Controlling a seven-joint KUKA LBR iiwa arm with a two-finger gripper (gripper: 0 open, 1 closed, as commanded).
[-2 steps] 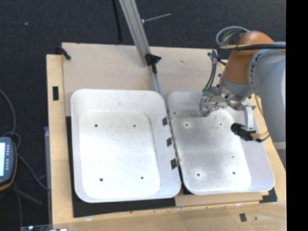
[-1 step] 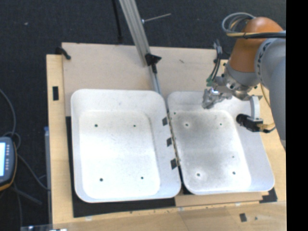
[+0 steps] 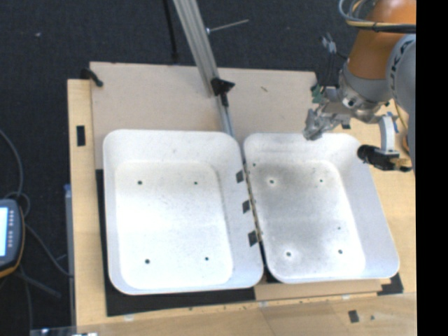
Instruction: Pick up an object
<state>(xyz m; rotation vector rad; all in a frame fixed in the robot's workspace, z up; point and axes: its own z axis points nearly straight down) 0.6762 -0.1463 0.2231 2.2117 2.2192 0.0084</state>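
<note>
My gripper [image 3: 316,127] hangs at the back right, just over the far rim of the right white bin [image 3: 364,208]. It hangs from the grey arm with its orange band [image 3: 378,26]. I see nothing held beneath it. The right bin's floor shows grey scuffing and a few small dark dots. The left white bin [image 3: 115,187] lies beside it, its floor speckled and marked by small dots. I can make out no loose object on either bin floor.
A slanted aluminium pole [image 3: 199,40] comes down from the top to the back edge between the bins. Black clips [image 3: 246,205] line the seam where the bins meet. A handheld device [image 3: 7,233] and cables lie off the bench at left.
</note>
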